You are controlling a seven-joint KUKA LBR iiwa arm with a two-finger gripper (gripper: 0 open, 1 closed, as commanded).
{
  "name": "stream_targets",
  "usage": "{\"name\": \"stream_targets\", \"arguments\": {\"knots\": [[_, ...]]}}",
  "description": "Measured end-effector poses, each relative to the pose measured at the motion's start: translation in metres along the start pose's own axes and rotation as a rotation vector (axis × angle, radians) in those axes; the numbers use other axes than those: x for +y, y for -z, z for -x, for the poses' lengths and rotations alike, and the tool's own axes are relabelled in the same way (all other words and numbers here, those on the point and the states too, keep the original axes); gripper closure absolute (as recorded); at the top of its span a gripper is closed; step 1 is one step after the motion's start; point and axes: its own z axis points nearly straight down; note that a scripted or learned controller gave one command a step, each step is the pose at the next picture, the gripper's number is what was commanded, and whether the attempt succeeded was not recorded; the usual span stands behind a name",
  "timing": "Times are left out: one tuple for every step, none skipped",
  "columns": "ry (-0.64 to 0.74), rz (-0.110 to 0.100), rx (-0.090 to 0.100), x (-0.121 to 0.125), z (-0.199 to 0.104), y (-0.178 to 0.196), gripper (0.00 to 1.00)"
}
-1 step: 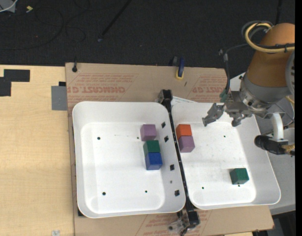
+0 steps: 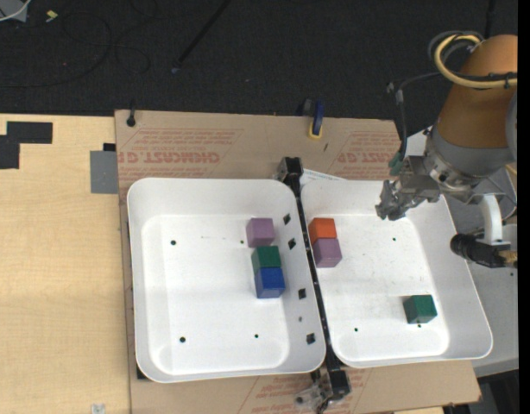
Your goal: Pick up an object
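Pincer [image 2: 393, 205] first: it hung above the upper part of the right bin [image 2: 472, 335], at the end of the grey arm [image 2: 472, 119] with its orange band, and whether its fingers stood apart or together could not be told from this slanted view; nothing was visible between them. From the left, the wooden bench [image 2: 49, 274] bore some black marks and a grey patch near its upper part, and a sheet of brown cardboard [image 2: 205, 145] lay under both bins. The left bin [image 2: 148, 335] held three blocks near its right wall: a light purple cube [image 2: 260, 230] at the top, a dark green cube [image 2: 267, 256] just below it, and a blue cube [image 2: 269, 281] touching the green one from below. A black clamp strip [image 2: 306, 266] ran down the seam between the two bins. Just right of that seam, in the right bin, an orange cube [image 2: 323, 228] sat with a second purple cube [image 2: 327, 252] touching it from below. Well apart from those, a lone green cube [image 2: 419, 309] lay toward the lower right of the same bin, below the pincer and clear of it. A blue clip [image 2: 316, 119] stood at the top edge of the cardboard.
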Motion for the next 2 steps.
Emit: {"name": "stream_targets", "arguments": {"knots": [[-0.003, -0.003, 0.0, -0.006, 0.038, -0.024, 1.0], [-0.002, -0.007, 0.002, -0.037, 0.028, -0.072, 1.0]]}}
